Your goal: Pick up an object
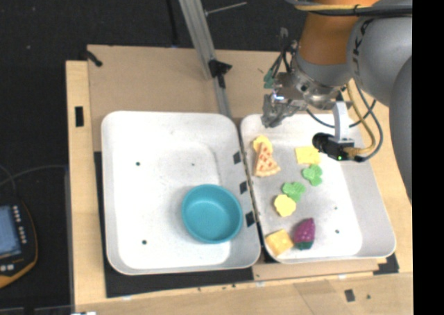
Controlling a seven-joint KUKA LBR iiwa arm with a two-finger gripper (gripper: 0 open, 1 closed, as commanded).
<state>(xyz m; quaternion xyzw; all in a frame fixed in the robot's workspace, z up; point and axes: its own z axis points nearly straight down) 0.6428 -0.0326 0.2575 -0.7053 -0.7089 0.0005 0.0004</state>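
Note:
My gripper hangs over the far left corner of the right bin, just above and behind a toy pizza slice. Nothing shows between its fingers. Further objects lie in the same bin: a yellow block, two green pieces, a yellow flower-like piece, a purple grape cluster and a yellow cheese wedge at the near left corner.
The left bin holds a teal bowl near its front right. A slanted metal pole rises behind the bins. A black cable clip hangs from the arm over the right bin's far side.

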